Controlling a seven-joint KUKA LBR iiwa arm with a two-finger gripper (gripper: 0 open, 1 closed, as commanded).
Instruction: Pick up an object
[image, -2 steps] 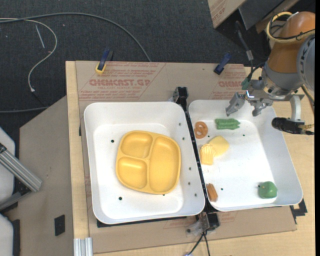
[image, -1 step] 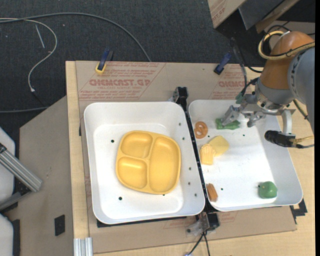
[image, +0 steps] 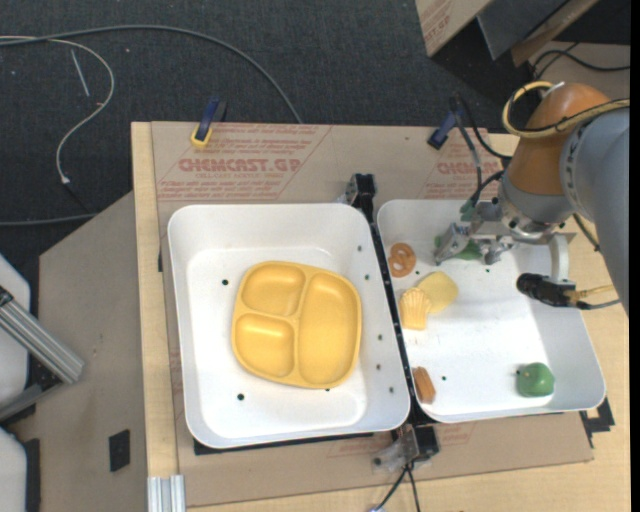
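Note:
In the right bin (image: 560, 400) lie several small toy foods. An orange ring-shaped piece (image: 402, 260) sits near the bin's left wall, with a pale yellow piece (image: 439, 290) and a ridged yellow piece (image: 414, 309) just below it. A small orange sausage-like piece (image: 423, 384) lies at the front left corner and a green apple-like piece (image: 535, 380) at the front right. My gripper (image: 463, 243) hangs low over the back of this bin, just right of the orange ring and above the pale yellow piece. Nothing shows held in it.
The left bin (image: 200, 400) holds a yellow divided plate (image: 297, 323). The grey arm with its orange band (image: 555, 135) comes in over the right bin's back right corner. A black part with cables (image: 545, 288) sticks out over the bin's right side.

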